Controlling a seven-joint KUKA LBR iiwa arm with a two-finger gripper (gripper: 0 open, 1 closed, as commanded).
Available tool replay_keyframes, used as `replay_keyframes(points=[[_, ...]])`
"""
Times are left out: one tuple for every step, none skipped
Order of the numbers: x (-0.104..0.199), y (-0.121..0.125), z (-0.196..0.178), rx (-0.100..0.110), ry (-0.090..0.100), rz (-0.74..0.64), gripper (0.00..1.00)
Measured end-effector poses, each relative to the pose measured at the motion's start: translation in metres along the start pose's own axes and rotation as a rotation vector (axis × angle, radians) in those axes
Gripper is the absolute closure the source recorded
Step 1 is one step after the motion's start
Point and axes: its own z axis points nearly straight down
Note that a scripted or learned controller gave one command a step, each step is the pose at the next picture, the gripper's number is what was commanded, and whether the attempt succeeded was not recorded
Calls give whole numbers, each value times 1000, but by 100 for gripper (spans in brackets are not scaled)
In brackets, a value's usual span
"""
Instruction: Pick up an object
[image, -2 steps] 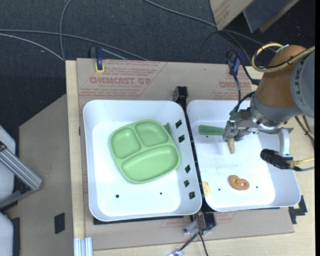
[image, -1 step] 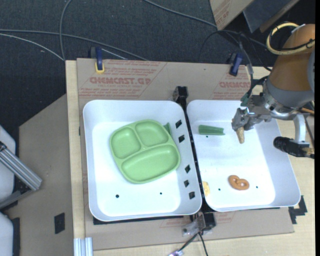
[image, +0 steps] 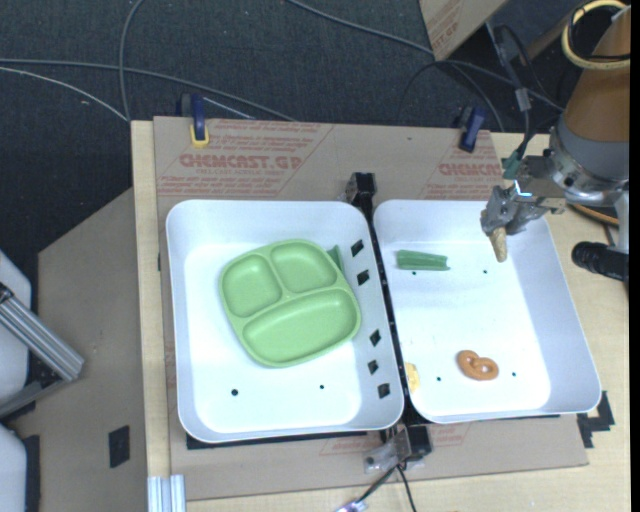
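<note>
In the right bin (image: 560, 310), a flat green strip (image: 421, 262) lies near the far left part. An orange-brown pretzel-shaped piece (image: 478, 366) rests near the front, and a small yellow bit (image: 411, 376) sits against the bin's left wall. My gripper (image: 499, 228) hangs over the far right part of this bin, up and right of the green strip. A small tan piece (image: 497, 247) shows just under its tip; whether it is gripped is unclear.
The left bin (image: 200, 380) holds a green divided plate (image: 290, 300). A black divider with clips (image: 368, 300) runs between the bins. Blue clamps (image: 200, 120) sit on the board's far edge, and cables trail behind it.
</note>
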Motion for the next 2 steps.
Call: replay_keyframes(points=[[51, -4, 17, 11, 4, -4, 100], [106, -5, 32, 12, 4, -3, 100]])
